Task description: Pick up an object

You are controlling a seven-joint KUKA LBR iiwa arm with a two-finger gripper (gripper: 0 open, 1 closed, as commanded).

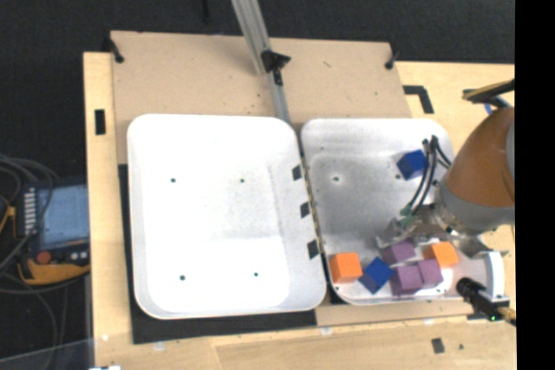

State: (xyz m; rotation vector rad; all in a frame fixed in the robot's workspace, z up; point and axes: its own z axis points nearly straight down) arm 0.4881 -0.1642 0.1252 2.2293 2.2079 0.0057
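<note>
**Crowded corner, grip state unreadable**

Gripper [404, 231] low in the right bin [347, 143], at the lower right of the frame, just above the cluster of blocks. Whether open or closed: impossible to tell, because of the dark cables and the arm [481, 178] above it. No block visibly held.

Possible targets all in the right bin: upper purple block [401, 253] just under the gripper, two more purple blocks [416, 277] side by side below it, small orange block [445, 254] to the right, lower blue block [376, 275] and large orange block [347, 266] to the left along the bottom wall. Upper blue block [410, 163] alone, well apart, near the upper right of the bin.

Risks, as a judgement:
- Blocks touching or nearly touching, so little room to come down on both sides of one piece. Likely result: landing on top of a neighbour, or pushing the pile instead of closing around one block.
- Two blocks squeezed together, then one slipping out on the lift.
- Cluster close to the bottom wall of the bin, so possible contact with the rim.

Hard to make out:
- Exact contact between gripper and upper purple block.
- Right part of the bin, covered by the arm.
- Borders between the purple blocks, blurred into one mass.
</note>
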